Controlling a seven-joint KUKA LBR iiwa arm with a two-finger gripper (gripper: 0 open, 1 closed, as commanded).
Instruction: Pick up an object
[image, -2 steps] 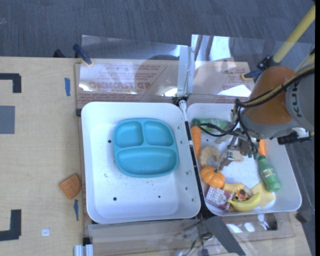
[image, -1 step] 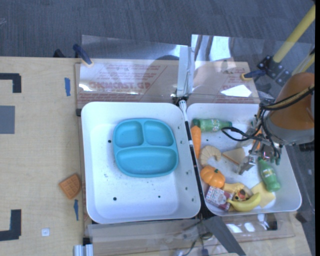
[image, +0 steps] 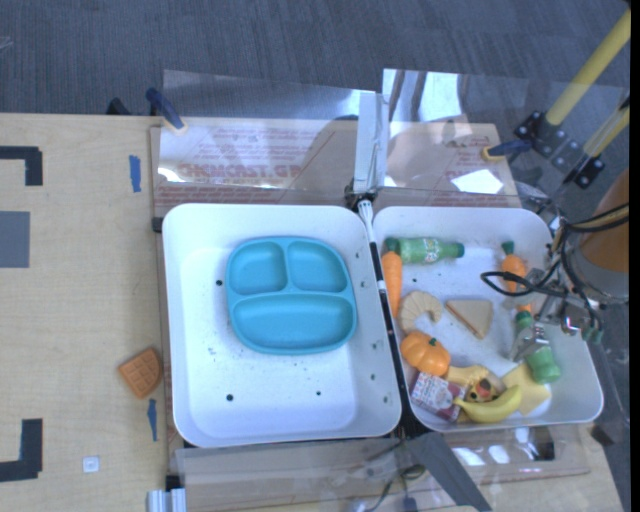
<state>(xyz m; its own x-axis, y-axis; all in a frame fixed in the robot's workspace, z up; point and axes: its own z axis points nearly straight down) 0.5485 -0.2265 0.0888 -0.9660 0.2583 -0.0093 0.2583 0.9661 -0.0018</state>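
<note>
The right bin holds several toy foods: a green bottle, a long carrot, a pale croissant, a bread wedge, an orange pumpkin, a red packet and a banana. My gripper hangs low at that bin's right side among dark cables. It is just above a small green bottle and below a small orange carrot. I see nothing clearly held in it.
The left bin carries a blue divided plate. A brown waffle piece lies on the bench left of the bins. Clear plastic sheets and a yellow-handled tool stand behind the bins.
</note>
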